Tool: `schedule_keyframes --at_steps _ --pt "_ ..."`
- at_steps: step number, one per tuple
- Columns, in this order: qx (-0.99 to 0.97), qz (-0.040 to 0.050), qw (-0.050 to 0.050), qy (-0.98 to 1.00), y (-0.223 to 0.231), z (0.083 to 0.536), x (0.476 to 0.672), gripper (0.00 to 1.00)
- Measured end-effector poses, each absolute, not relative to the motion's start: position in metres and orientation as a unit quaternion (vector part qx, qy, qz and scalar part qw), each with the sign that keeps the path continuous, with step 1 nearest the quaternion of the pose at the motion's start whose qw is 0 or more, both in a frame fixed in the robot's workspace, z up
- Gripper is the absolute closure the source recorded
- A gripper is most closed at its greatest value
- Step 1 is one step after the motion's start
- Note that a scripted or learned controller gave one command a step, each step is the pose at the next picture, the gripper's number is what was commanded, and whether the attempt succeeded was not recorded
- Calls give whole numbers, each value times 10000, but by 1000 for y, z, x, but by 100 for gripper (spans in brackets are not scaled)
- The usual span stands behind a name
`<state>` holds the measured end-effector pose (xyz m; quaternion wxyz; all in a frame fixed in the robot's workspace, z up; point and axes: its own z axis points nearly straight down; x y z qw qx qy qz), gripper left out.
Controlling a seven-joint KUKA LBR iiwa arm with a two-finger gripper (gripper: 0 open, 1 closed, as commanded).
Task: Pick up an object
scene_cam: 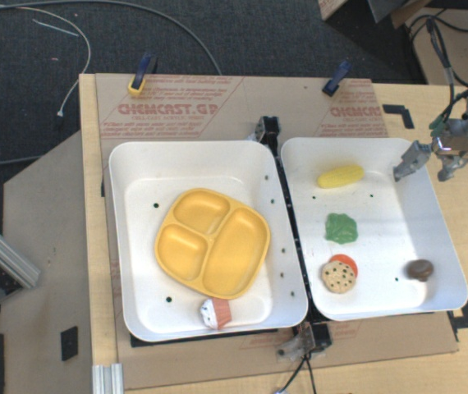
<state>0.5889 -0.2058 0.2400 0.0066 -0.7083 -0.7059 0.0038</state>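
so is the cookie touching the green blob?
Apart. The camera view shows bare white bin floor between the cookie and the green blob.

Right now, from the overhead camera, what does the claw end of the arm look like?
At the frame's right edge, the grey metal two-finger claw shows angular, dull grey finger pieces below a compact metallic block, with thin dark cables and a small green patch near it. It is small in view, so finer markings are unreadable.

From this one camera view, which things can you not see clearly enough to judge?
- The gripper, camera view: small and near the right edge, so open or shut is unclear.
- The arm: cut off by the right edge.
- The small white and orange object below the yellow tray: too small to identify.
- The brown item: too small to name.
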Motion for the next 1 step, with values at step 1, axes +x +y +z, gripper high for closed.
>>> schedule_keyframes --at_steps 1 --pt "-7069 0 5 -7073 -205 248 592 0"
